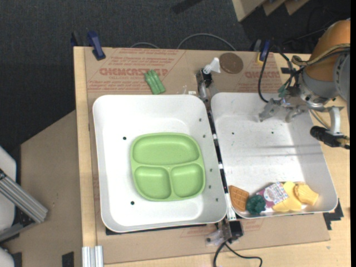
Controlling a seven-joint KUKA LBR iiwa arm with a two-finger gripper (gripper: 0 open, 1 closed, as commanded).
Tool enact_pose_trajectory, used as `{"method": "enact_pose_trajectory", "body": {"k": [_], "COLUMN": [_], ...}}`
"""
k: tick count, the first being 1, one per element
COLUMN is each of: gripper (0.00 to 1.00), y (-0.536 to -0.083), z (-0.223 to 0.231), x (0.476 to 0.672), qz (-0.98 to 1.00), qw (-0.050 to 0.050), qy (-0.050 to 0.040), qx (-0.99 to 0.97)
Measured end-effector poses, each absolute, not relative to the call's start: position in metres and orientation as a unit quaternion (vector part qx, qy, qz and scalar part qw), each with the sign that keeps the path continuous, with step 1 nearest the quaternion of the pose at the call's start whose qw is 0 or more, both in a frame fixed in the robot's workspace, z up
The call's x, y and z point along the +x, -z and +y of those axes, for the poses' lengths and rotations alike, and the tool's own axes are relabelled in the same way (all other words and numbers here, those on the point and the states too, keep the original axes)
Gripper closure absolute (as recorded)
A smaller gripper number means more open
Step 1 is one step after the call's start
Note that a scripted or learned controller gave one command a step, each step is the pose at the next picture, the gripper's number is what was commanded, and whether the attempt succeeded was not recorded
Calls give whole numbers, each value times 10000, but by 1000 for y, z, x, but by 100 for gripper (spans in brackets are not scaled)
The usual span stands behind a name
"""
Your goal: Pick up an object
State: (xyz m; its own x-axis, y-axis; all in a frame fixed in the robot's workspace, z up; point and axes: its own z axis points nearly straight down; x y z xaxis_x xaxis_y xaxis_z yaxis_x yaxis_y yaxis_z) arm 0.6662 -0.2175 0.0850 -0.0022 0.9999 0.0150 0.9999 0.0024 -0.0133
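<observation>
Camera view: two bins (111, 149), one green tray (167, 166); jaws (278, 111) state unclear

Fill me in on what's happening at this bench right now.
A grey robot arm reaches in from the right, its gripper over the far end of the right bin, with nothing visibly between its fingers. The things to pick, a pile of toy food, lie at that bin's near edge, apart from the gripper. The left bin holds a green divided tray. So no pick has happened yet.
</observation>
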Motion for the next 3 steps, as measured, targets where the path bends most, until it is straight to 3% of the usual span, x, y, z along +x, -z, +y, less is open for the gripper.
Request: {"method": "enact_pose_trajectory", "body": {"k": [2,3], "gripper": [0,0], "y": [-85,-147], "z": [-217,-224], "x": [666,668], "qz": [-7085,-7072], "qw": [101,-47], "qy": [1,19], "qx": [-7056,-7069]}}
